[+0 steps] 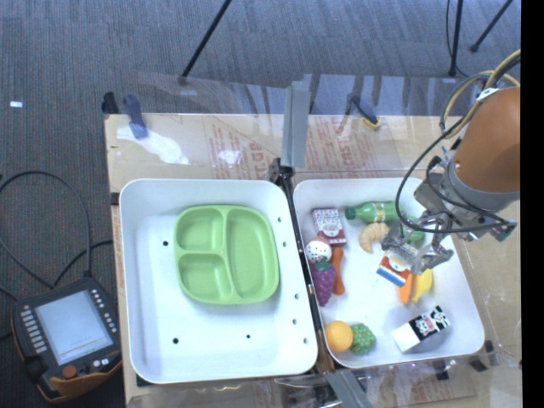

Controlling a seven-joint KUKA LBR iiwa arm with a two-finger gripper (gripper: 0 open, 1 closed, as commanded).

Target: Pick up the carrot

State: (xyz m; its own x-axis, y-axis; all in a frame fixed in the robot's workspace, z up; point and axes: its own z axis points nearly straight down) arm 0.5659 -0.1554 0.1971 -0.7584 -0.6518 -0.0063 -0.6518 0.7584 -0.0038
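My pincer (414,249) hangs in the right bin (472,313) over a banana (422,284); whether it is clenched, I cannot tell; the slim orange carrot (338,272) lies toward nine o'clock of it, beside knobbly purple grapes (323,282), half hidden.

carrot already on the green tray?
No: the carrot lies in the right bin beside the grapes, while the green tray sits in the left bin.

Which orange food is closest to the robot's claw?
The small orange piece beside the banana, just under the gripper. The carrot and orange ball lie farther away.
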